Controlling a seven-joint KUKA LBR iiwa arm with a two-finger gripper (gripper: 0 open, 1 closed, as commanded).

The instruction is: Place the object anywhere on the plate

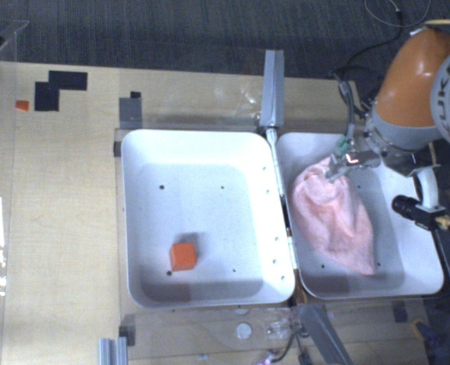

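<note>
Pink cloth [333,217] — pincer [345,159] touching

Only readable text: part of dark lettering on the grey arm casing [449,97] at far right edge, beside the orange band [411,78] — looks like "KU", rest cut off by frame. No other labels, nos. or signs legible on bins, surface or objs

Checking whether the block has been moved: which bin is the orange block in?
In the left bin. The orange block lies flat on its floor near the front-left corner, apart from the gripper over the pink cloth.
</note>
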